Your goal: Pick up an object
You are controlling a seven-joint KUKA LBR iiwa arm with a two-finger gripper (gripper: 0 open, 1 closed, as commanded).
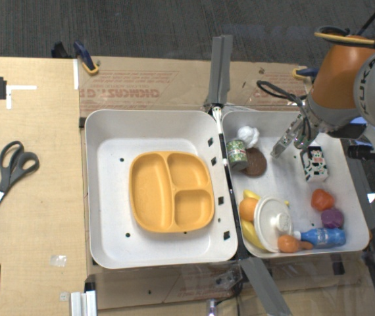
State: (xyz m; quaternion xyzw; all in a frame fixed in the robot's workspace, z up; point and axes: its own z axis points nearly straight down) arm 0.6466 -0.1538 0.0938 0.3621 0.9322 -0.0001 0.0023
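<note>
White cow-print carton [314, 164] lies just right of tool [293, 143], apart.

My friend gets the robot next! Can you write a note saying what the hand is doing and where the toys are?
Hand: up over the right bin, nothing between its fingers.
Right bin holds the toys: cow carton beside the hand, small can, brown disc, red ball, purple ball, blue bottle, white bowl.
Left bin: a yellow plate.
Done: nothing picked yet.
Left: grab one toy.
</note>
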